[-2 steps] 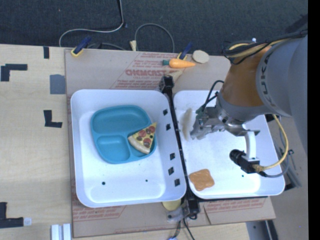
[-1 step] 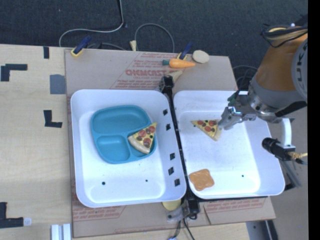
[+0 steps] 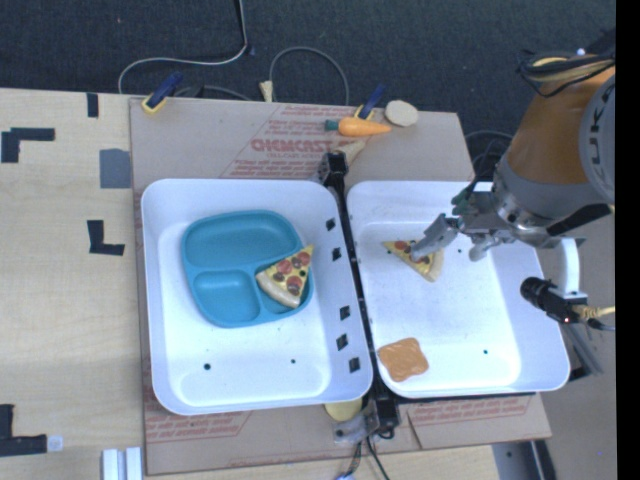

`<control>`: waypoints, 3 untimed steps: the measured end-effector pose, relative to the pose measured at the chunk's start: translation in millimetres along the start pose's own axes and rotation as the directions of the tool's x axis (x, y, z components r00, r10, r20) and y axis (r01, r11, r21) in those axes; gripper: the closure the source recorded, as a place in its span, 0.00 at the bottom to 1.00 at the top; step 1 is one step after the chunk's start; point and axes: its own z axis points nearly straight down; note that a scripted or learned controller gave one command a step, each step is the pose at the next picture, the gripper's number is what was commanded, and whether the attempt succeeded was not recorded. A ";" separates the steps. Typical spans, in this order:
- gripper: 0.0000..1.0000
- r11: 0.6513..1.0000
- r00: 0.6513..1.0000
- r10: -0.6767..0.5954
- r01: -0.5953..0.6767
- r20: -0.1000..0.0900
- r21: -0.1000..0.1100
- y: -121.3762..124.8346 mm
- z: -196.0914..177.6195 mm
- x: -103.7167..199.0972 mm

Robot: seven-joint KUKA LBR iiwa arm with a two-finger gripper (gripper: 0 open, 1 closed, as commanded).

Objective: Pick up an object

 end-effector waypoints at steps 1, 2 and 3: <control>0.00 1.000 1.000 0.001 -0.001 0.000 0.005 34.3 125.2 -24.2; 0.00 1.000 1.000 -0.004 0.004 0.009 -0.013 83.6 141.9 11.1; 0.00 1.000 1.000 0.003 -0.003 -0.003 0.024 118.0 144.4 3.1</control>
